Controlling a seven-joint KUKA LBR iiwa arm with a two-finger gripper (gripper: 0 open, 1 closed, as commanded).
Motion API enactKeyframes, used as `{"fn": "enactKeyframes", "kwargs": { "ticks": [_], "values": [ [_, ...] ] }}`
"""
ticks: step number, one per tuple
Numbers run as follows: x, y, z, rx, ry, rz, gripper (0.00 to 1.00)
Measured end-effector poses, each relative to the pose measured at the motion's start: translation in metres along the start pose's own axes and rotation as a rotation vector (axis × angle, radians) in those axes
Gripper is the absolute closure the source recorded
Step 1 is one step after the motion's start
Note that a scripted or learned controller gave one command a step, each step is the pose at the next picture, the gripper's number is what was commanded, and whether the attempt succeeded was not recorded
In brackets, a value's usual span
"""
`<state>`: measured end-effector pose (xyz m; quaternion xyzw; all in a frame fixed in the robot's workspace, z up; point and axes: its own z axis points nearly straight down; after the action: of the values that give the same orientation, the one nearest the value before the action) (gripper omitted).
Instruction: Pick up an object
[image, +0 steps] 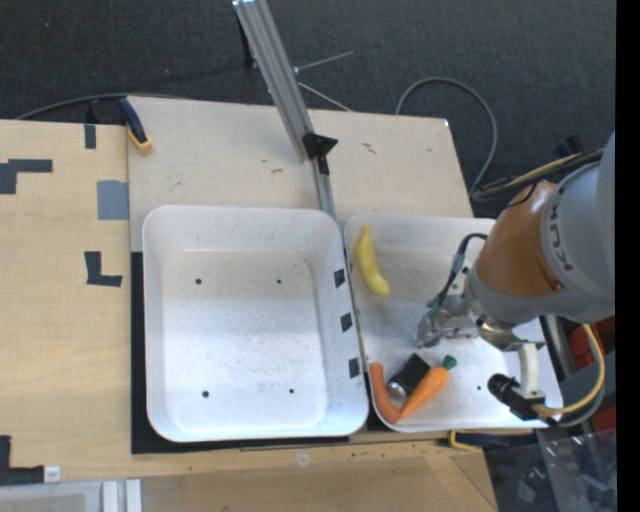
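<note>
The desk (60, 260) is seen from above, with pale wood and some grey tape marks on its left part. Two white bins are placed side by side on it. The left bin (160, 300) is the bigger one in the view, and small dark dots are seen on its floor. The right bin (400, 235) is partly covered by the arm (545, 245), which comes in from the right with its orange band over the bin. A metal pole (285, 95) runs at a slant from the top edge down to the gap between the bins. The gripper (440, 328) is lowered near the middle of the right bin; it cannot be told how far it is open, and nothing is seen in it. A banana (371, 263) lies near the bin's left wall, well apart from the gripper. A carrot (424, 392) lies at the near edge, touching a black block (408, 376), just below the gripper. An orange piece (380, 393) is curved along the near left corner.
</note>
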<state>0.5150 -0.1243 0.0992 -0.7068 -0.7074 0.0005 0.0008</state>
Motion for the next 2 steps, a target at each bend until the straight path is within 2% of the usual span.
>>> {"fn": "enactKeyframes", "kwargs": {
  "ticks": [1,2],
  "values": [
    [0.004,-0.009,-0.049,-0.004,-0.001,0.000,1.00],
    [0.009,-0.004,-0.093,-0.005,-0.001,-0.001,1.00]
  ]
}}
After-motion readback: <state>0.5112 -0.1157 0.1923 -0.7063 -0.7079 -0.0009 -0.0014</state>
